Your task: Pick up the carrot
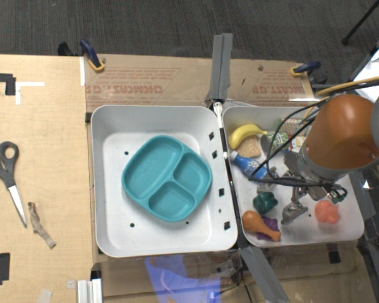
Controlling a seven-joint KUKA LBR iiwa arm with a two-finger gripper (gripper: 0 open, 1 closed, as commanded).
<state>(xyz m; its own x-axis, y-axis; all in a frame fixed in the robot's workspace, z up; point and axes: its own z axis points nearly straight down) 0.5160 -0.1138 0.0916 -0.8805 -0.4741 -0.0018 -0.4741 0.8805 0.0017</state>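
The carrot (258,225) is an orange toy lying at the front left of the right bin (350,232), with a small purple piece (271,223) resting against it. My gripper (294,211) hangs low over the bin floor just right of the carrot, between it and a pink-red round fruit (327,212). The carrot lies on the bin floor apart from the gripper. The arm's orange band (341,131) covers the back right part of the bin.
The right bin also holds a banana (247,133), a blue bottle (246,165) and a dark green toy (264,202). The left bin (107,226) holds a teal divided plate (167,177). Scissors (6,169) lie on the bench at far left.
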